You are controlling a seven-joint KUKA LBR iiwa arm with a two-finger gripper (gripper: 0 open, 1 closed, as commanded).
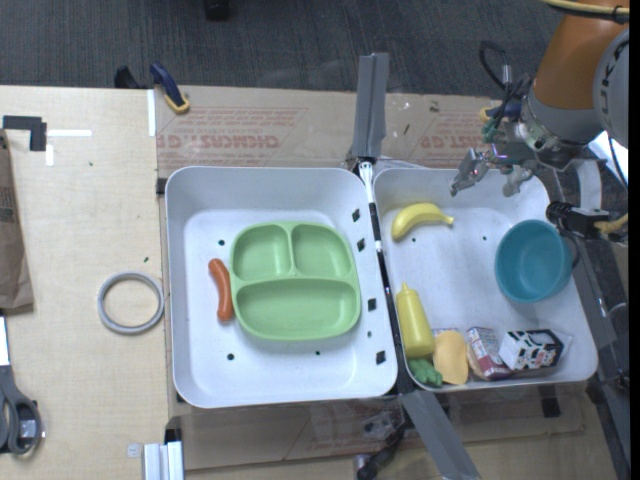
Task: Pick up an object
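End effector point(487, 171) hangs over the far edge of the right bin point(575, 368), fingers look spread apart with nothing between them. Nearest candidate is the banana point(420, 218), lying near the far-left corner of that bin, apart from everything else. Blue bowl point(532, 260) sits at the right wall; yellow bottle point(414, 321) lies along the left wall, and a small carton point(530, 349) sits at the near edge among other small items bunched too tight for a clean grasp. Left bin point(190, 268) has a green divided plate point(296, 280) and an orange sausage-shaped toy point(222, 289) beside it. Best bet, probably: go for the banana, come down over its middle, fingers across the narrow width, centre before closing so it doesn't roll out.
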